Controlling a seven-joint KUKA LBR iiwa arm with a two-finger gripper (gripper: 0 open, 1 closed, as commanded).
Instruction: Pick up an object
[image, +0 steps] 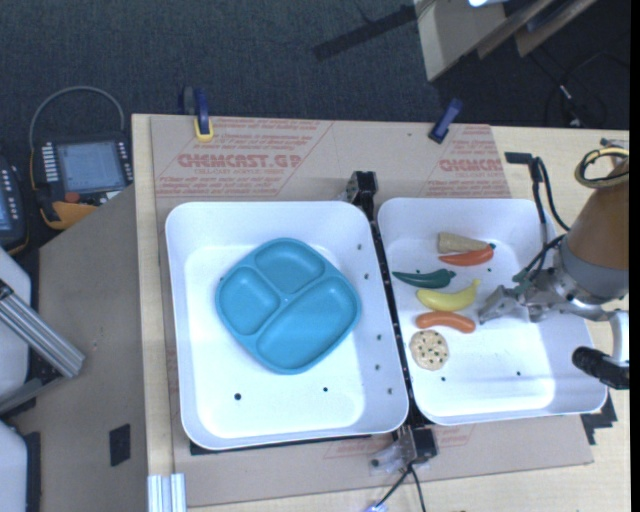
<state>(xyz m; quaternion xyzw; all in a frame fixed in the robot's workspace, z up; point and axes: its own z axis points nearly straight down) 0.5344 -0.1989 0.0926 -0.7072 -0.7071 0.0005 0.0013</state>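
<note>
The right bin (520, 385) holds several toy foods along its left side. There is a beige wedge (456, 242), a red chili (468, 256), a green pepper (424, 277), a yellow banana (447, 296), an orange sausage (445, 321) and a round cookie (429, 349). My gripper (497, 304) hangs low over the middle of this bin, just right of the banana and the sausage, pointing left toward them. Nothing is seen in its grasp.
The left bin (200, 390) holds a blue divided plate (288, 304). The grey arm with its orange band (603, 240) comes in over the right bin's right rim. Cables and a black post (540, 200) stand behind the arm. A divider with black clamps (362, 186) separates the bins.
</note>
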